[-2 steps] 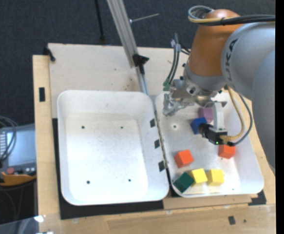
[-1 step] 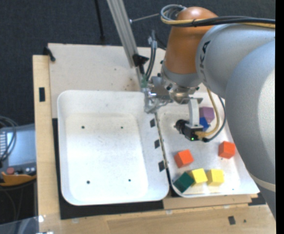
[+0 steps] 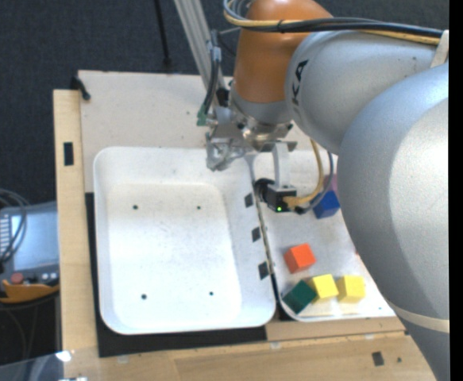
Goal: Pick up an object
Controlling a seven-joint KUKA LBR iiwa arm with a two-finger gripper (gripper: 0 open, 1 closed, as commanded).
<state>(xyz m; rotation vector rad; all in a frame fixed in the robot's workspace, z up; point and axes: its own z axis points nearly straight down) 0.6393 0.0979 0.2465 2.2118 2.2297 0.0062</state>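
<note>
From my remote station I see the grey arm with its orange band (image 3: 275,46) reaching in from the right, and its two-finger gripper (image 3: 225,151) hangs above the far edge of the left white bin (image 3: 120,213), near the wall between the two bins. I cannot tell if the gripper is apart or together, because it is small and partly hidden by the wrist. I see nothing held in it. The objects lie in the right white bin (image 3: 326,312), well apart from the gripper and nearer to me: a blue block (image 3: 326,204) close under the arm, an orange cube (image 3: 299,257), a green block (image 3: 299,296), and two yellow blocks (image 3: 325,286) (image 3: 352,288) side by side.
</note>
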